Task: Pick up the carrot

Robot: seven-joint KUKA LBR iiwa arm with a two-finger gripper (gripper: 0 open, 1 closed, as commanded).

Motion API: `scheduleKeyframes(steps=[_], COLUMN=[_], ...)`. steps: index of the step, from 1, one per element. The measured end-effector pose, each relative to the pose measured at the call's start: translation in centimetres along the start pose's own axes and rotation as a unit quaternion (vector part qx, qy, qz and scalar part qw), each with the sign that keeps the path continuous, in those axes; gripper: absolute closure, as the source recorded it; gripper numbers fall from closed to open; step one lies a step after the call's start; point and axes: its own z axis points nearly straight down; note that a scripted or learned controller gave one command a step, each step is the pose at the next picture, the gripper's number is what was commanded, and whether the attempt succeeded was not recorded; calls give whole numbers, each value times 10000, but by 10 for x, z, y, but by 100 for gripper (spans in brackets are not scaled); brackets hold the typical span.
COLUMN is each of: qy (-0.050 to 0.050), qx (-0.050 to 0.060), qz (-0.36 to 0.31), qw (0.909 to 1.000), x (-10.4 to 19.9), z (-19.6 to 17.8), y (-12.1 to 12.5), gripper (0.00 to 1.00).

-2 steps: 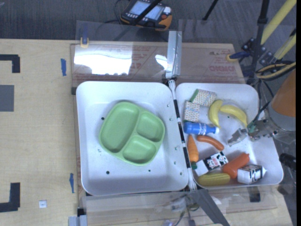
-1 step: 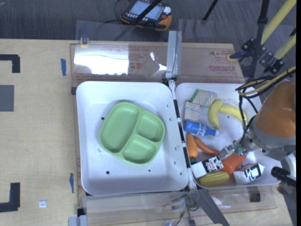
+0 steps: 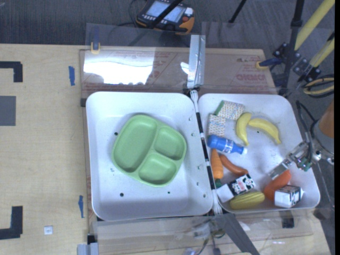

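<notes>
The carrot (image 3: 217, 166), an orange tapered piece, lies along the left wall of the right bin (image 3: 265, 101), just under a blue and white bottle (image 3: 225, 144). A darker orange-red piece (image 3: 234, 166) lies against its right side. My gripper (image 3: 294, 161) hangs low over the right side of the same bin, well to the right of the carrot and apart from it. Just below the gripper sits a red-orange piece (image 3: 276, 184), partly covered by it.
The right bin also holds two bananas (image 3: 258, 126), two patterned packets (image 3: 223, 116), a small cow-print carton (image 3: 241, 185), a yellow corn-like piece (image 3: 246, 200) and a white box (image 3: 289, 196). A green divided plate (image 3: 149, 150) lies in the left bin (image 3: 101, 110).
</notes>
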Motion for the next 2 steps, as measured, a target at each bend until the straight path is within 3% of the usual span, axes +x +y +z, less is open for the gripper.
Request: scheduleKeyframes(steps=[1, 2], qy=[-21, -19], qx=[-7, -15], qz=[-765, -171], qw=[9971, 9999], x=[56, 2], z=[27, 27], y=[18, 70], gripper=[0, 0])
